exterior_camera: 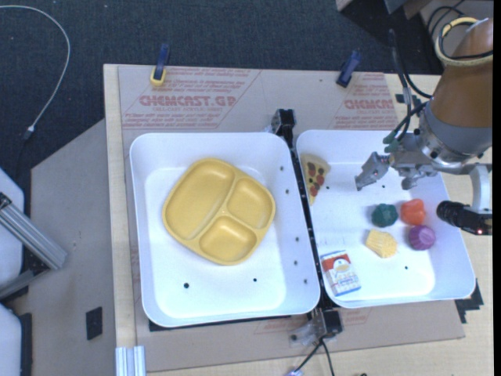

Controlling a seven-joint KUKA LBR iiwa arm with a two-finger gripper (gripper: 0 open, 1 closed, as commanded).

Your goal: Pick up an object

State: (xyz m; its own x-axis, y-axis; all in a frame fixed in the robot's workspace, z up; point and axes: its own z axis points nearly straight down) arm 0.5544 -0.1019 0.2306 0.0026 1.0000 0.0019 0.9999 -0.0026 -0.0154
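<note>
Left bin [156, 288]: held a yellow divided plate [219, 210] at frame centre-left.
Right bin [446, 284]: pizza slice [315, 176], small carton [341, 272], yellow piece [382, 244], green piece [383, 215], orange piece [412, 210], purple piece [421, 236].
Gripper [389, 175]: fingers spread wide, holding nothing, at the bin's upper right, just above the green and orange pieces.
</note>
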